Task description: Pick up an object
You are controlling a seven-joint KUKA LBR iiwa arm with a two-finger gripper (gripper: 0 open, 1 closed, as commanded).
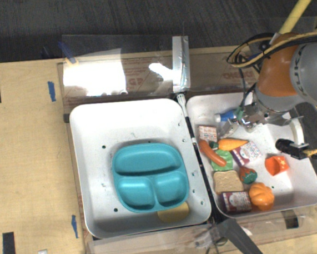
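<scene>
A: The arm [304, 73] runs off the right edge, so its upper part is cut away.

B: And the gripper [231, 116]?

A: Blurred against the clutter; whether its fingers are apart or closed can't be told.

B: The yellow sponge [173, 212]?

A: Partly tucked under the teal divided tray [149, 175].

B: That small can [236, 201]?

A: Its label is too small to read, and the orange toy pumpkin [261, 194] covers its end.

Bright glare top-centre, pic soft.
</scene>
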